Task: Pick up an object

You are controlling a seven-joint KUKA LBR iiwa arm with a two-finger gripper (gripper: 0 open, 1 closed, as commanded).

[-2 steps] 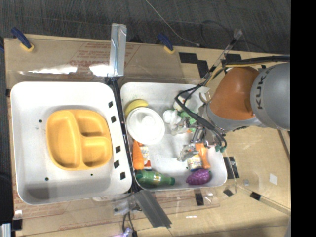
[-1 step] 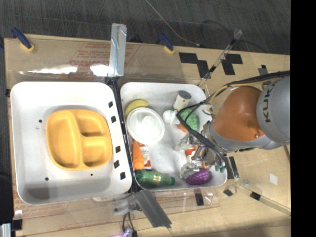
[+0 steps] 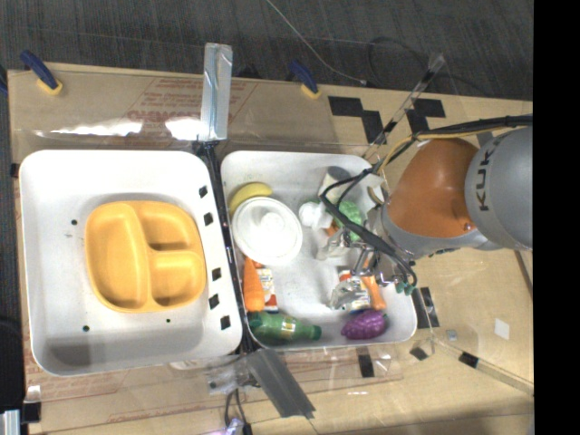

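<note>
Purple grapes (image 3: 364, 324) beside green bottle (image 3: 283, 329), under hand (image 3: 355, 284).

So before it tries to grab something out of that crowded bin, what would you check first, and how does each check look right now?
1. Arm over the right bin, where the toys lie: ok.
2. Gripper low among the items, near the purple grapes: ok.
3. Jaws open or shut: cannot tell, cables hide them.
4. Anything already held: cannot tell.
5. Target standing free: not ok; grapes, orange piece and green bottle crowd together.
6. Yellow tray in the left bin, out of the way: ok.
</note>
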